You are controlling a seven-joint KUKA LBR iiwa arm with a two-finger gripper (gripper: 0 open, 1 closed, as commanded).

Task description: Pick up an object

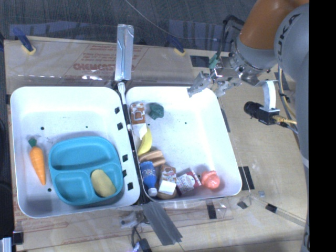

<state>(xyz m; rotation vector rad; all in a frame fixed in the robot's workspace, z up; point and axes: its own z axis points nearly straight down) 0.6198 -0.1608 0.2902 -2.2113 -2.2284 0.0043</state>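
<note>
My gripper [210,84] hangs over the far right corner of the right bin [210,125], open, with nothing between its fingers. Several small items lie along this bin's left and near sides: a brown packet [137,112], a dark green lump [156,110], a banana [146,140], a bread roll [151,155], a blue bottle [148,175], a brown carton [168,172], a white cube [167,187], a red and white packet [186,181] and a pink-orange toy [211,180]. All of them lie well apart from the gripper.
The left bin [31,104] holds a carrot [37,161] and a blue divided tray [79,164] with a yellow potato [103,182] in it. A taped divider [124,51] stands at the far end of the seam between the bins. A black cable connector [260,112] hangs right of the bin.
</note>
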